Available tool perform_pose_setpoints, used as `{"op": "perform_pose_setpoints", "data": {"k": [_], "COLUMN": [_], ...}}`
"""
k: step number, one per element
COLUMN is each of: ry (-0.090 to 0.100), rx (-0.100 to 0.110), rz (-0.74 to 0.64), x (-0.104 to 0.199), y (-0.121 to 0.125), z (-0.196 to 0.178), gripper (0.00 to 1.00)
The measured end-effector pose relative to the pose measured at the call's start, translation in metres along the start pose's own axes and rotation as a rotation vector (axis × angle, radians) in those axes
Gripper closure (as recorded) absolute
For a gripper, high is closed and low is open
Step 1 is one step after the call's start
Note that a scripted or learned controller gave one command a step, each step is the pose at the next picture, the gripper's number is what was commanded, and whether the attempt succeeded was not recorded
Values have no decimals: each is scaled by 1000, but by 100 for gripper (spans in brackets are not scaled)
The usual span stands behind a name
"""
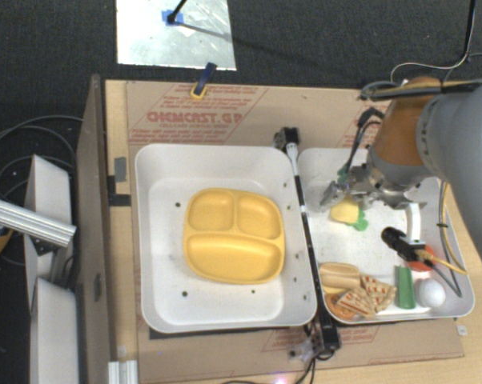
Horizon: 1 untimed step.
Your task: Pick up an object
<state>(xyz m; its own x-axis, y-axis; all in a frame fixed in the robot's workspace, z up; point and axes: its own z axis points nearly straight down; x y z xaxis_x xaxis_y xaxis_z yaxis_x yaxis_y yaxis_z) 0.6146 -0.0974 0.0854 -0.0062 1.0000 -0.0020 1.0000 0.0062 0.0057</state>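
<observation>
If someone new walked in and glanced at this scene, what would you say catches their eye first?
Probably the yellow tray with three compartments, lying alone in the left bin. Next comes the grey arm with its orange band, reaching in from the right so that its hand sits just above a yellow item in the right bin. A cluster of toy food crowds that bin's near edge.

Robot lab: bench (225, 106), cables (17, 146)

Red print reading "CHEMCAST GP" runs across the brown protective sheet (225, 106) under the bins.
</observation>
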Motion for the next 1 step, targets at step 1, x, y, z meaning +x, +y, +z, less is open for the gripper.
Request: {"op": "perform_pose_setpoints", "data": {"k": [1], "ry": [1], "rx": [1], "rz": [0], "x": [-1], "y": [0], "z": [-11], "gripper": [100]}}
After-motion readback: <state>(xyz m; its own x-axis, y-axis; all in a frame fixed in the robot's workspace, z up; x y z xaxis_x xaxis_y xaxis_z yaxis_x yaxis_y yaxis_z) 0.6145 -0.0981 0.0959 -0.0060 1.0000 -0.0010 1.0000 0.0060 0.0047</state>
